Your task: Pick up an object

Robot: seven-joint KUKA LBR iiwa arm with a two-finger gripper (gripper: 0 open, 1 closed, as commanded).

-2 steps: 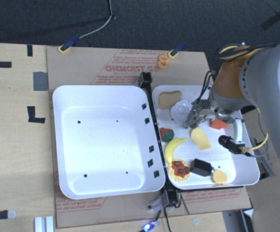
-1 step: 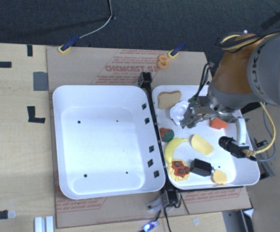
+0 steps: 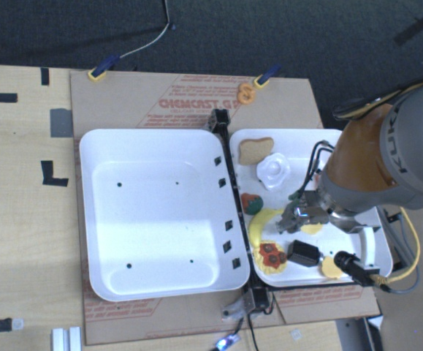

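Observation:
My gripper (image 3: 290,221) hangs low in the right bin (image 3: 299,139), over a yellow banana-shaped piece (image 3: 258,225). Its dark fingers point down and to the left, and I cannot make out the gap between them. Around it in the same bin lie a tan bread slice (image 3: 255,150), a clear crumpled plastic piece (image 3: 273,171), a red and green fruit (image 3: 251,203), a red berry-like item (image 3: 271,254), a small black block (image 3: 304,253) and a yellow round piece (image 3: 331,266).
The left bin (image 3: 156,210) adjoins the right one along a black-clipped divider (image 3: 229,196). Both rest on a cardboard sheet (image 3: 189,101). An orange ring (image 3: 246,92) lies on the cardboard behind the bins. The arm's orange band (image 3: 357,159) covers the right bin's far right side.

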